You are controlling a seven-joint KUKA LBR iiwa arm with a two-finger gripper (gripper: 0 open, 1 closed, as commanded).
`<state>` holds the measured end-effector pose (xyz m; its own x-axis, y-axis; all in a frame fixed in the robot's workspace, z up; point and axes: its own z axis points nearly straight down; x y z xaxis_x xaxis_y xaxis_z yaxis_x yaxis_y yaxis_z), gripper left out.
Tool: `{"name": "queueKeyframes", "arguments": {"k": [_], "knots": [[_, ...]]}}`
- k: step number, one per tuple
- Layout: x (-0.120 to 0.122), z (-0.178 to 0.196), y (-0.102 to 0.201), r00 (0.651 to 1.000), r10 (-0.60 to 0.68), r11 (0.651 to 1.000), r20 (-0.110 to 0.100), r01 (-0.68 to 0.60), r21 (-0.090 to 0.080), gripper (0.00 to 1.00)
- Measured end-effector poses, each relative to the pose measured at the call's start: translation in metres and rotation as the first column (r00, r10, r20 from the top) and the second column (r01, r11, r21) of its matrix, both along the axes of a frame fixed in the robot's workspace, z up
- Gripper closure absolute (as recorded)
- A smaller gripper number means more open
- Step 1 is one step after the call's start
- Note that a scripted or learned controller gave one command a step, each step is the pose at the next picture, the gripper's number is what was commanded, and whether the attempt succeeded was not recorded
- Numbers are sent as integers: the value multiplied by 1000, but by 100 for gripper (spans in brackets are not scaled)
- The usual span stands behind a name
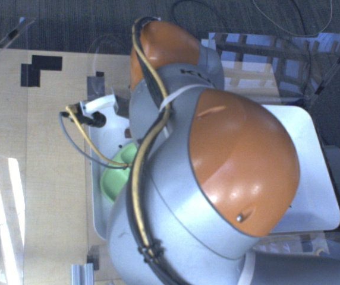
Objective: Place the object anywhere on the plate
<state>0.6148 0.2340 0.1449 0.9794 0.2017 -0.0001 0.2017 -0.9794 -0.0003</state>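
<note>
The bulky grey-and-orange arm (217,177) covers most of a pale green round plate (117,174) in the shallow white bin (98,218); claw state cannot be told.

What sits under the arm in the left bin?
A slice of a green plate shows on the left bin floor beside the arm. The arm covers the rest of the plate and most of the bin.

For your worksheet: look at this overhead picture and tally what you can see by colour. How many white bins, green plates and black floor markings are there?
White bins: 2, the left bin and the right bin, both largely covered by the arm
Green plates: 1, the plate, partly hidden
Black markings: 1, the L-shaped mark
Total: 4
</note>
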Motion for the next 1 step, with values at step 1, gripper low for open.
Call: {"name": "queueKeyframes", "arguments": {"k": [1], "knots": [[31,86,-8,1000,19,1000,6,-19,1,100]]}}
